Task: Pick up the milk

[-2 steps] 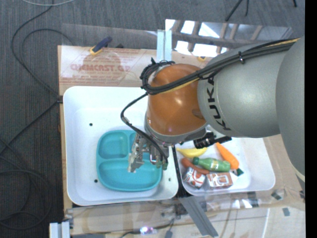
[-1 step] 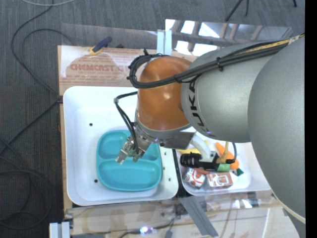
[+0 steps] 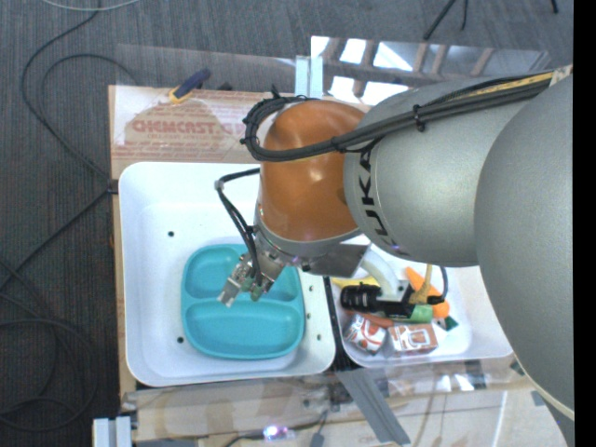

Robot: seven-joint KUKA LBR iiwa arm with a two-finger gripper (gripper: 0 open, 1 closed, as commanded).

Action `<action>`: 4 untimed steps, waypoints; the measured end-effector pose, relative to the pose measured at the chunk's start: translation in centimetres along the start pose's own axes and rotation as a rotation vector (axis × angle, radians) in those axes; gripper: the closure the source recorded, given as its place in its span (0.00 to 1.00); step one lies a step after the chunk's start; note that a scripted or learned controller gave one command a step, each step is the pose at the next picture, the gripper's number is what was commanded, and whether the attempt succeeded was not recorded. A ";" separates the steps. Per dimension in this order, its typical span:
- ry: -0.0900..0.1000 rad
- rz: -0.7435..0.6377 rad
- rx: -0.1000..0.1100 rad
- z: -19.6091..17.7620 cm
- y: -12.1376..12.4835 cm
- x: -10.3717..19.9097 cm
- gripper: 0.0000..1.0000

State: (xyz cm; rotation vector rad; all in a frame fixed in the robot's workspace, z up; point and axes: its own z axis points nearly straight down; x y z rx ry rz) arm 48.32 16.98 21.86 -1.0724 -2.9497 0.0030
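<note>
closest to the lens, filling the right and upper right of the frame, the broad grey arm [image 3: 484,184], bundled black cables strapped along its top. just left of it, at frame centre, the glossy orange band [image 3: 303,170] above the wrist. below that, left of centre, the gripper [image 3: 241,292], its two metal fingers parted with nothing between them, poised over the upper compartments of a teal divided tray [image 3: 247,333]. tray flat in the lower half of the left bin [image 3: 149,212], white and shallow, a few small dark holes in its floor. to the right, partly under the arm, the right bin [image 3: 489,347], with a small jumble in its lower part: the milk [image 3: 368,333], seemingly the left one of two red-and-white cartons lying side by side, though no telling for certain which; the second carton [image 3: 414,339] just beside it; an orange piece [image 3: 426,291] and a green piece [image 3: 448,322] above and to the right of these. milk well apart from the gripper, in the other bin. under both bins, a pale bench, with a brown sheet with faded red lettering [image 3: 177,128] along the upper left and a blue-and-yellow thing [image 3: 189,84] at its top edge. behind, at top centre, a shiny metal frame [image 3: 372,59]. farthest off, dark ribbed carpet [image 3: 56,250], crossed by black cables [image 3: 37,82] on the left, a thin white cable [image 3: 65,3] at upper left, black stand legs [image 3: 456,3] at upper right.
</note>
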 end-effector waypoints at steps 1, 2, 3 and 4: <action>0.001 0.000 0.000 -0.8 0.1 0.0 1.00; -0.003 -0.103 0.000 -0.1 2.8 2.3 1.00; -0.001 0.016 0.000 -0.6 3.3 2.8 1.00; 0.000 -0.439 0.000 6.1 3.8 3.2 1.00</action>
